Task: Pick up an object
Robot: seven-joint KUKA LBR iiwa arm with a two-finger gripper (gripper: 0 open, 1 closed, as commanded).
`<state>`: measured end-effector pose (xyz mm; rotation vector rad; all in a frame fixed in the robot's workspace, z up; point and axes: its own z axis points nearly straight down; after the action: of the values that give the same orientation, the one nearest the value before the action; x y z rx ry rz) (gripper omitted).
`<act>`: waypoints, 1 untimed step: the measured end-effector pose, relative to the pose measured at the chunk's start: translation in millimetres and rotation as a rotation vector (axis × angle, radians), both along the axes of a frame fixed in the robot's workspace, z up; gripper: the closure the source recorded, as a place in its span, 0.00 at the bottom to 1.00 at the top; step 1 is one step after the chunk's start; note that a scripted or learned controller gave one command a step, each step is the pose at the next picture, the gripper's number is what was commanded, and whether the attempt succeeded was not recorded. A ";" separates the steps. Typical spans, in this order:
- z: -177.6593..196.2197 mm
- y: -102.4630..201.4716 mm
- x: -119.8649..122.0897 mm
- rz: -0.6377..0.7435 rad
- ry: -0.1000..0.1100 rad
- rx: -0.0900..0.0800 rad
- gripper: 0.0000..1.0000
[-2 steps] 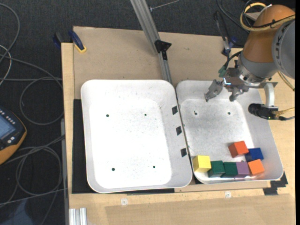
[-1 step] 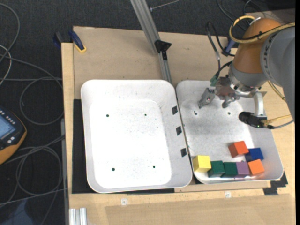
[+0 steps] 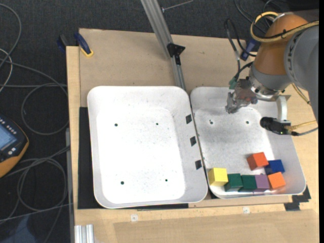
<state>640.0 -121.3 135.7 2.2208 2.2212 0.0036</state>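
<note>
Dark carpet strewn with cables surrounded the bench (image 3: 126, 54). At nine o'clock lay the left bin (image 3: 101, 135). In the right bin (image 3: 228, 135), blocks (image 3: 248, 178) clustered at five o'clock, partly overlapping and hiding one another. At one o'clock the claw (image 3: 235, 105) hovered, too blurred to tell how it stood.

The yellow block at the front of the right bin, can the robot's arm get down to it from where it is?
Probably yes. The yellow block sits at the end of the row with bare bin floor on its left and behind it. The gripper hangs over the bin's far end, with nothing standing between them.
</note>
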 end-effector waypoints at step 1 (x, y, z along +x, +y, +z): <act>55.6 -5.0 -7.3 -0.001 -0.005 -0.002 1.00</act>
<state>632.7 -126.3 191.3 2.2184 2.2159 0.0066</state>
